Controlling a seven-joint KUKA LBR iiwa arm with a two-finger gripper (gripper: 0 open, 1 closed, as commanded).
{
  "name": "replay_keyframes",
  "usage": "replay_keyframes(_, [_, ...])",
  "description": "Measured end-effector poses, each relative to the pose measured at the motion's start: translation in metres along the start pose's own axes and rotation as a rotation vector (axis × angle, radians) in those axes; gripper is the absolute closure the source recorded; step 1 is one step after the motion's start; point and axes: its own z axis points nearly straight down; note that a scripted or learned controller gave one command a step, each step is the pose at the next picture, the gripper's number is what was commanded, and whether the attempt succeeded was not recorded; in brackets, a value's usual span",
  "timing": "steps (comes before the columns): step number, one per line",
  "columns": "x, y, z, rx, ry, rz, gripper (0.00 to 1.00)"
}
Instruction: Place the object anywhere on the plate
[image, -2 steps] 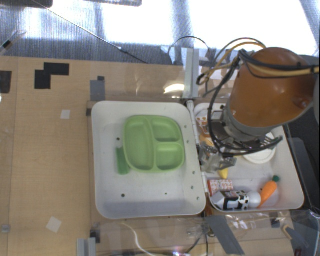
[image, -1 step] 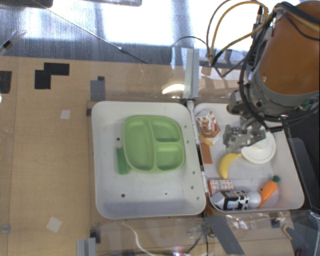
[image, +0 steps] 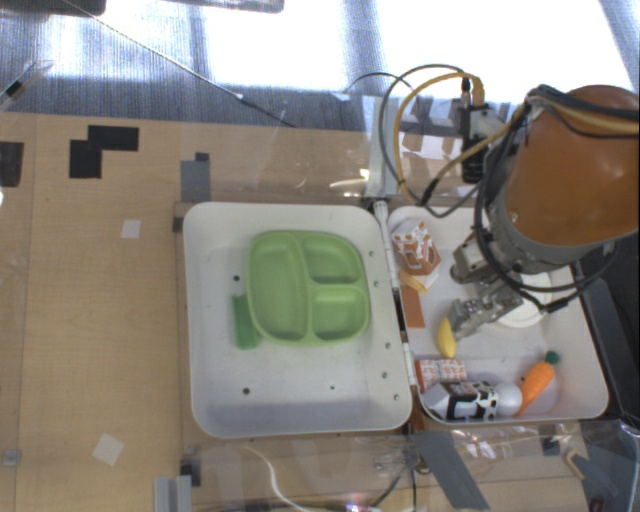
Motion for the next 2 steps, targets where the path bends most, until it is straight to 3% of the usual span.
replay_keyframes(1, [0.026, -0.124, 0.002, 0.000, -0.003, -0.100, 1.00])
replay_keyframes(2, [-0.016, -0.088, 0.068, -0.002, -0.004, -0.545, 1.00])
